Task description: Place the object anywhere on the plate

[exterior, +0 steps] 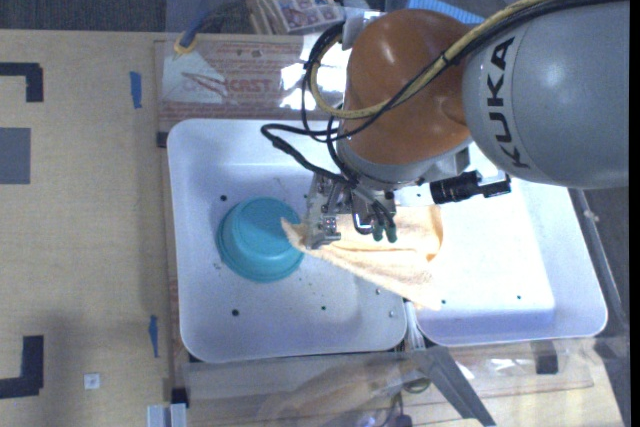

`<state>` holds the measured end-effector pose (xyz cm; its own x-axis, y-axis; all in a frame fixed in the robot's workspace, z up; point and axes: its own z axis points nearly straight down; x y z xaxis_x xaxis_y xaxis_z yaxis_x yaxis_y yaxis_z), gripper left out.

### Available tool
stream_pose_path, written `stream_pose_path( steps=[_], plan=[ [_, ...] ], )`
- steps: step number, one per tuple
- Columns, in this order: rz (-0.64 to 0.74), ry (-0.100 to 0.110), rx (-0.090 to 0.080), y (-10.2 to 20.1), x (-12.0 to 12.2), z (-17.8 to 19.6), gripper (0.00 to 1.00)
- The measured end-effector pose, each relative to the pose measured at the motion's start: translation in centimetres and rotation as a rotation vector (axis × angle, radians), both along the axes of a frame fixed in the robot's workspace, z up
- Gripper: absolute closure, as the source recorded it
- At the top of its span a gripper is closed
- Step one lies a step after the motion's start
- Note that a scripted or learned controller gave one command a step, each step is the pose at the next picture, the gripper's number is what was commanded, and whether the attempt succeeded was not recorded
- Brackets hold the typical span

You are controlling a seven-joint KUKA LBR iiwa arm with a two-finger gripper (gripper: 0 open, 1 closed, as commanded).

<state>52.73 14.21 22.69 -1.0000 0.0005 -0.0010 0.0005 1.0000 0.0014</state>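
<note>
My hand (345, 220) hangs over the left bin (200, 165), close to the ridge where the two bins meet. I cannot tell how it is set, for wrist and cables crowd that spot. Under it lies the yellow cloth (385, 260), a long, flat, rumpled strip. Its long axis runs aslant, from upper left to lower right in the camera view. The narrow left tip points at the blue plate (258, 237) and touches or overlaps its right rim; I cannot tell which. The wider right end lies across the ridge and rests in the right bin (520, 285). The blue plate sits on the floor of the left bin, just left of my hand. Both bins stand on the wooden worktop (80, 215).
</note>
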Motion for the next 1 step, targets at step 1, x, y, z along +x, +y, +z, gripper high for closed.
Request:
stream_pose_path(
  steps=[1],
  plan=[
    [0.000, -0.001, 0.000, -0.01, 0.02, 0.02, 0.00]
  ],
)
